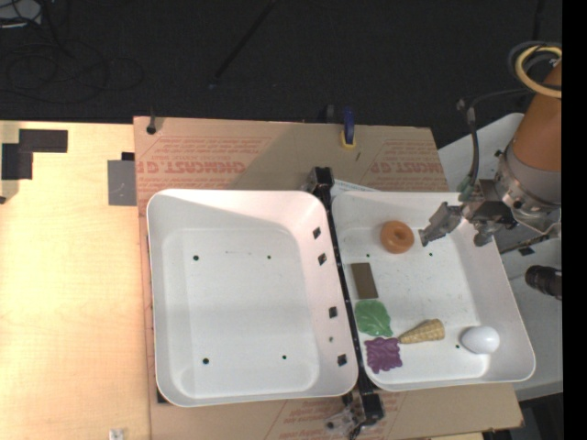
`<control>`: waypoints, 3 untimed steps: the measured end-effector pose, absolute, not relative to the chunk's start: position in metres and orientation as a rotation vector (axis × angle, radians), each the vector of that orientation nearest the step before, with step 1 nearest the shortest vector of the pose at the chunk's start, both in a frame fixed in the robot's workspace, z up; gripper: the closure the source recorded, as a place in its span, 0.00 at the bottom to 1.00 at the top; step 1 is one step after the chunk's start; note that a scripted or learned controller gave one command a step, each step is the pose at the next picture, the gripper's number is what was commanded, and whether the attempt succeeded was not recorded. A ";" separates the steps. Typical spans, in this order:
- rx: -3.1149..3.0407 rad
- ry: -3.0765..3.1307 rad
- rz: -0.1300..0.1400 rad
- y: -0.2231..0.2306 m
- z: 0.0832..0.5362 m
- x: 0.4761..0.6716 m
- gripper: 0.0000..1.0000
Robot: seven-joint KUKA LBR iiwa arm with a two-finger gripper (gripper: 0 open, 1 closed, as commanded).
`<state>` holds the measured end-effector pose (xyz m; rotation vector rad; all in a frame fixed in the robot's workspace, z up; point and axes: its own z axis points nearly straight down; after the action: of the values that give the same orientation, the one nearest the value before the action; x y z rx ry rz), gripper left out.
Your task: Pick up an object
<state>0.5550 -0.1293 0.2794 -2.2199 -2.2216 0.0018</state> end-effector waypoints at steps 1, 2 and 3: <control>-2.218 -2.221 0.003 -0.130 0.289 0.555 1.00; -2.222 -2.209 0.009 -0.164 0.263 0.471 1.00; -2.218 -2.229 -0.004 -0.117 0.334 0.477 1.00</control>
<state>0.4767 -0.1171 0.3344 -2.2176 -2.2290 -0.0044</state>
